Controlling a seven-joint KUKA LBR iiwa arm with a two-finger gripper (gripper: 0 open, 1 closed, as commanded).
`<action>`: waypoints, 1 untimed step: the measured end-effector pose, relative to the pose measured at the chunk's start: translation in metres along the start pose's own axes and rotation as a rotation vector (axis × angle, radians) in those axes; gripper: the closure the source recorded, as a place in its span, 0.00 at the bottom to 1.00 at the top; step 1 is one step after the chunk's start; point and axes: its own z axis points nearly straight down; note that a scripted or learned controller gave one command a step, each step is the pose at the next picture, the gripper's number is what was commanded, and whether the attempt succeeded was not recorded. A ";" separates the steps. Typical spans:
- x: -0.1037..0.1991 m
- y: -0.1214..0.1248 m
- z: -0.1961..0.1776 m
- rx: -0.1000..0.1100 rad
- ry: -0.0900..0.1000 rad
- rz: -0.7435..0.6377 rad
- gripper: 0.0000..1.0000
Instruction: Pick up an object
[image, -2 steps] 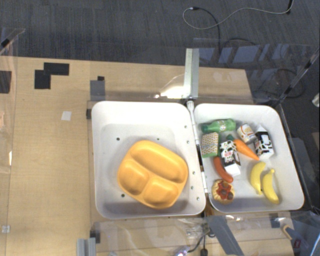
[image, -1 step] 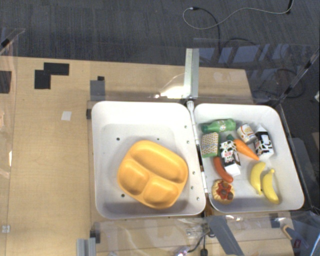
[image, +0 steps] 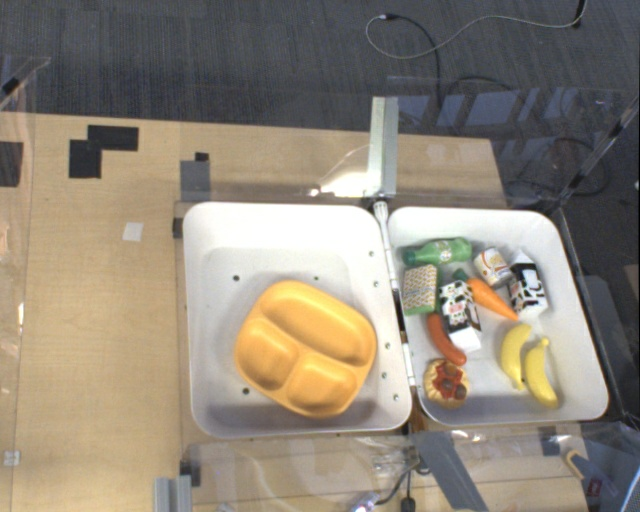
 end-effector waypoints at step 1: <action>0.000 0.000 0.000 0.000 0.000 0.000 0.00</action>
